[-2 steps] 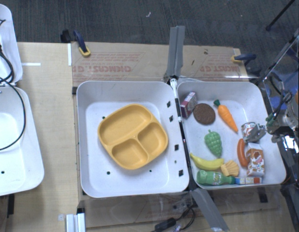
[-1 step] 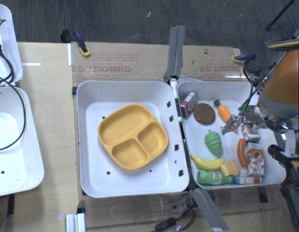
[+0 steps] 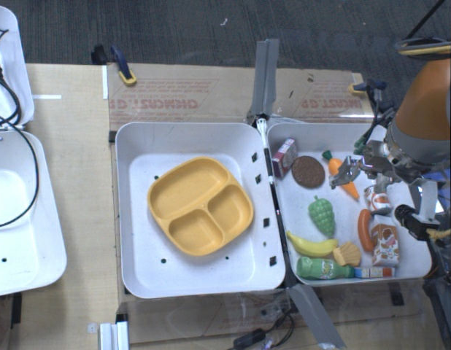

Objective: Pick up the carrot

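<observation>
The carrot [image 3: 336, 168] is orange with a small green top and lies slanted in the upper part of the right bin [image 3: 422, 268]. Its thick end points up-left and its tip [image 3: 352, 192] points down-right. My gripper [image 3: 350, 172] hangs right over the middle of the carrot and covers part of it. The grey arm with its orange band [image 3: 428, 100] reaches in from the right edge. Whether the gripper touches the carrot is unclear from this angle.
A yellow divided plate [image 3: 201, 205] lies in the left bin [image 3: 130, 195]. Around the carrot sit a brown disc [image 3: 308, 171], a small maroon box [image 3: 284, 157], green grapes [image 3: 322, 216], a banana [image 3: 311, 245], a green bottle [image 3: 326, 269], a sausage [image 3: 365, 229] and a carton [image 3: 384, 245].
</observation>
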`<state>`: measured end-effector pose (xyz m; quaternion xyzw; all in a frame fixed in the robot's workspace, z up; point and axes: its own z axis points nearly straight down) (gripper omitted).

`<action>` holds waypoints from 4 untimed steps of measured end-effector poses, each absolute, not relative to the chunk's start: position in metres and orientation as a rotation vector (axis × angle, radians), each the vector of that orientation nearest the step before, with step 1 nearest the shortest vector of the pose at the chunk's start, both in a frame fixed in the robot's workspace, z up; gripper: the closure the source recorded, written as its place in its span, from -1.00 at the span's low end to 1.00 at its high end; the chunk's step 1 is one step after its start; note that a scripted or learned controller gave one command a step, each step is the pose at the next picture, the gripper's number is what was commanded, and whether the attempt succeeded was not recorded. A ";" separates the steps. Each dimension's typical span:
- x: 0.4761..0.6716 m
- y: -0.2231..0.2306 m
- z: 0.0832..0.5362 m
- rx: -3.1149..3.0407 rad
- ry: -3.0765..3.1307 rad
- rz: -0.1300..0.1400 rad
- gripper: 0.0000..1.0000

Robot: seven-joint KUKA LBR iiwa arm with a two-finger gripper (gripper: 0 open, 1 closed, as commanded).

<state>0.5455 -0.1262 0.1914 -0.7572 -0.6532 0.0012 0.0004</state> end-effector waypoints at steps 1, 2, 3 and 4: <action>0.532 -0.122 0.129 -2.091 -2.341 0.003 -1.00; 0.611 -0.173 0.091 -2.294 -2.146 0.003 -1.00; 0.611 -0.173 0.100 -2.290 -2.149 0.007 1.00; 0.591 -0.048 0.191 -2.465 -1.945 0.004 1.00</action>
